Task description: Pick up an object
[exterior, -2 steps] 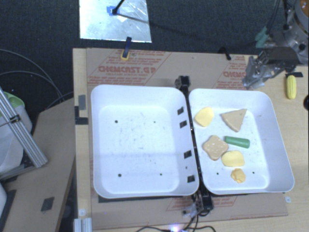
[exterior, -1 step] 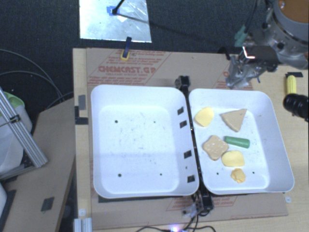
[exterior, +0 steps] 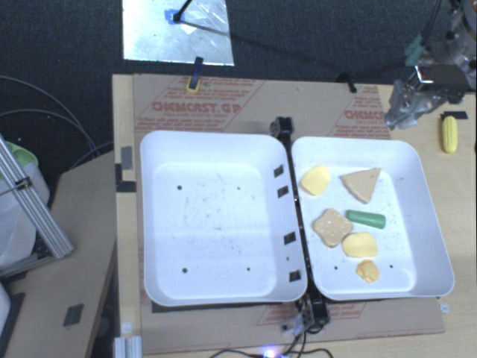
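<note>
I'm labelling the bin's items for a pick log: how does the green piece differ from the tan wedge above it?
The green piece is a narrow rounded bar lying crosswise; the tan wedge is a broad, flat triangle. The green piece is saturated green, the tan wedge pale beige. The green piece lies close beside a tan square slice; the tan wedge lies apart from its neighbours. Both rest flat in the right bin.

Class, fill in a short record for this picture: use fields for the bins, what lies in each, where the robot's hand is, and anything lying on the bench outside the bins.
bins: two white bins side by side, left bin and right bin
right bin contents: yellow round piece, tan wedge, green stick, tan bread-like piece, two small yellow pieces
hand: hand above the bench, beyond the right bin's far corner, apart from the objects
outside bins: yellow corn-like item on the bench at right
</note>
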`<state>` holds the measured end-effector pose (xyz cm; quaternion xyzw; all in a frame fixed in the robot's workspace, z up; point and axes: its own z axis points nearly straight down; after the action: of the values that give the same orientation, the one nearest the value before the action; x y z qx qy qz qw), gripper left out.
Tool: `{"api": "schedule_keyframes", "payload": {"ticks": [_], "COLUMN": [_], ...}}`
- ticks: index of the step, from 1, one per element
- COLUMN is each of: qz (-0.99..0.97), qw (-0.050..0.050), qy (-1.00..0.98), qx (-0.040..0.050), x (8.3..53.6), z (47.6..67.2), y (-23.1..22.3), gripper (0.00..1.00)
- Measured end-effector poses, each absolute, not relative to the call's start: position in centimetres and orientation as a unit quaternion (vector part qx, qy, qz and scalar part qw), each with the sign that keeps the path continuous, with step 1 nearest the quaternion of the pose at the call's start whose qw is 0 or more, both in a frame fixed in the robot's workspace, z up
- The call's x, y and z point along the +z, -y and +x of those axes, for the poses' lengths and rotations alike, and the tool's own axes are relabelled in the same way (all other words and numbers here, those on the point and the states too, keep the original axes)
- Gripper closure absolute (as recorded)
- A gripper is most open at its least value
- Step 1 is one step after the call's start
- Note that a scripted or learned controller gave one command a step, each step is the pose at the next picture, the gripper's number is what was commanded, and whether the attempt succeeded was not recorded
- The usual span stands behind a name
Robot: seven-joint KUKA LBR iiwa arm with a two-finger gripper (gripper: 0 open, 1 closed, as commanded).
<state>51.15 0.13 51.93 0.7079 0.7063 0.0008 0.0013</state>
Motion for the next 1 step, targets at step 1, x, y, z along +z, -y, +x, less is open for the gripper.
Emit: {"api": "schedule_keyframes", "payload": {"ticks": [1], "qz": [0.702], "qw": [0.001], "qy": [-0.712], "qx": [0.0027], "x": [53.63], "z": [48.69], "y": [-9.4], "gripper": [1.0]}}
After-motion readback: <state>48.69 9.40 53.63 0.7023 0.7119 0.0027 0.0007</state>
